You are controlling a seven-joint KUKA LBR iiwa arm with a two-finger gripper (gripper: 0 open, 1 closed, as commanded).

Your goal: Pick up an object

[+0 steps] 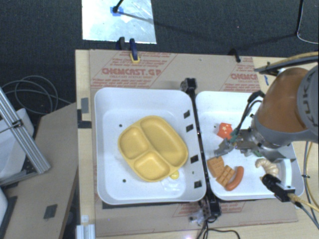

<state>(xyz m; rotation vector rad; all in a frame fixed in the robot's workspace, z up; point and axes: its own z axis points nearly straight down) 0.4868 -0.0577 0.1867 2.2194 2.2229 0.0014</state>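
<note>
Though set low in the right bin, gives no clear view of its gape: gripper, small and blurred at the tip; cannot tell whether wide or narrow; cannot make out anything held; points left and slightly toward the front wall; hangs just below a red piece, close to it, seemingly apart; hangs just above a waffle, tan and ridged, lying slantwise; cannot tell whether touching it. Just right of the waffle, alongside and touching or nearly so, a sausage, red-brown, slanted, near the front wall; further right, beneath the wrist, a beige lump, knobbly, too small to name; so much for the things to pick, all four down on the floor of the right bin, none lifted.

Behind the gripper, the arm, grey with an orange band, reaching in from the right and hiding the bin's right side; across from it, in the left bin, a yellow tray with three compartments, flat, turned askew, about mid-bin; at the tray's near right edge, a small yellow bit, half tucked under; beneath both bins, a brown board with red print; at the board's far edge, a blue and yellow clamp; beyond, on dark carpet, a shiny sheet; off to the left, loose cables on the carpet.
</note>
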